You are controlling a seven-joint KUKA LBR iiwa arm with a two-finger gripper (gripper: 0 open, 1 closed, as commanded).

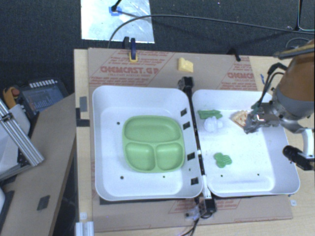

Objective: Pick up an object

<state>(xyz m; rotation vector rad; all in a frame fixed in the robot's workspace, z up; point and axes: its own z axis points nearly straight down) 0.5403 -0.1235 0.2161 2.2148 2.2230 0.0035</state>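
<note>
While the grey end effector (253, 122) hangs low in the right white bin (275, 181), its finger spread cannot be told. Just beside it lies a tan wedge-shaped object (239, 117), long axis running left-right, pointed end toward the end effector.

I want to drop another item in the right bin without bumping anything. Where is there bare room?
Free: the right bin's floor near its front wall, beyond the green toy. Crowded: the far end, where a green piece, white piece, tan piece and the gripper cluster.
</note>
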